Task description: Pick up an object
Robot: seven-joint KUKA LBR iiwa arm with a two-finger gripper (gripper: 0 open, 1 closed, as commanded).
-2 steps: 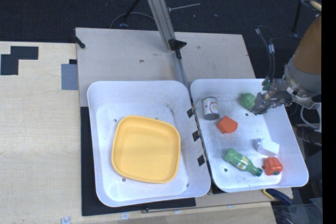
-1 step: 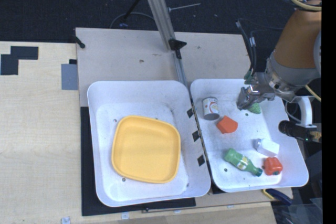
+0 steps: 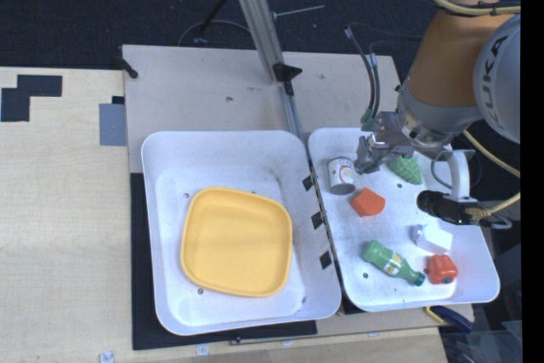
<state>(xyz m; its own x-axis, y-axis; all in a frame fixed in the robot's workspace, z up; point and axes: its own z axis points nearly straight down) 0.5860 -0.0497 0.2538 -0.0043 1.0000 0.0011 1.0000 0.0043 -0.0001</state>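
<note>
The right bin (image 3: 476, 289) is crowded. A small can (image 3: 342, 174) lies near its left wall, an orange block (image 3: 367, 203) just beside it, and the claw (image 3: 371, 155) hangs over the gap between the can and a green knobbly piece (image 3: 407, 170). A green bottle (image 3: 391, 262) lies slantwise toward the near edge, with a red piece (image 3: 441, 269) and a white piece (image 3: 432, 235) close by at the right. Bare floor shows between the orange block and the bottle. In the left bin (image 3: 161, 183), 1 yellow plate (image 3: 236, 241) takes the middle; open floor runs along its far side. A slanted metal rail (image 3: 259, 13) stands on the tabletop (image 3: 204, 89) behind the 2 bins.
</note>
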